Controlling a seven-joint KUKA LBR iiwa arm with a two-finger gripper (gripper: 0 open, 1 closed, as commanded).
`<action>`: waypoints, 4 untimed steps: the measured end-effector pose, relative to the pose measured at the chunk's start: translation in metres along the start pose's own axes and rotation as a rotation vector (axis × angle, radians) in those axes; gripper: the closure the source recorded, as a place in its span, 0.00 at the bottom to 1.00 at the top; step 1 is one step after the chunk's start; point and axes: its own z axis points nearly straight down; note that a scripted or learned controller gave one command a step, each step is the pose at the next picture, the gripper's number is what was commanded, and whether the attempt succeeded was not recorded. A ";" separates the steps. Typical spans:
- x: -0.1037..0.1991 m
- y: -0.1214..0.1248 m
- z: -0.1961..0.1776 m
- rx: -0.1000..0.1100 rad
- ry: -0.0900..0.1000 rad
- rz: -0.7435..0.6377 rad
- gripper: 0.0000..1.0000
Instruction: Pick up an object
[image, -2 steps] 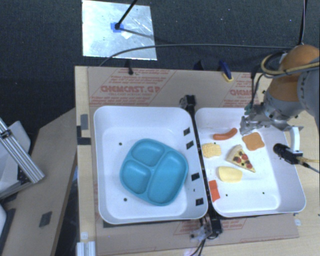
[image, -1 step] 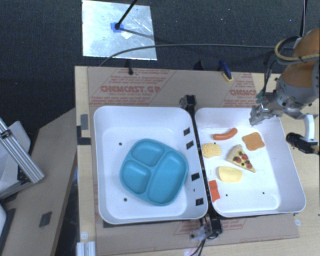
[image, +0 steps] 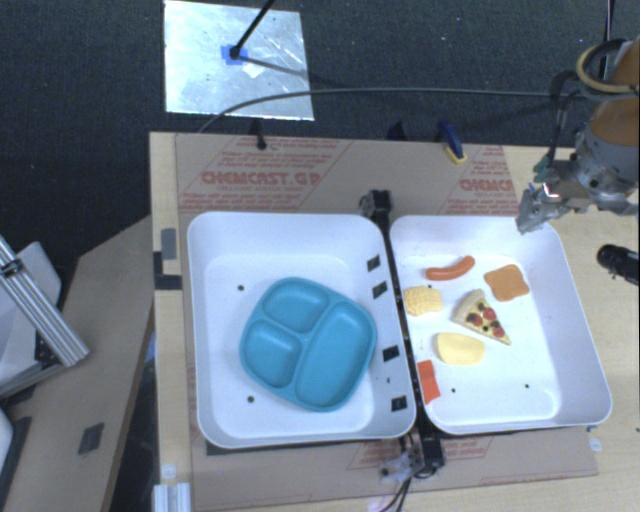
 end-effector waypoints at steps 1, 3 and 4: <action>0.055 -0.004 0.016 0.008 0.003 -0.003 1.00; 0.160 -0.016 0.019 0.007 0.004 -0.005 1.00; 0.218 -0.020 0.034 0.009 0.004 -0.005 1.00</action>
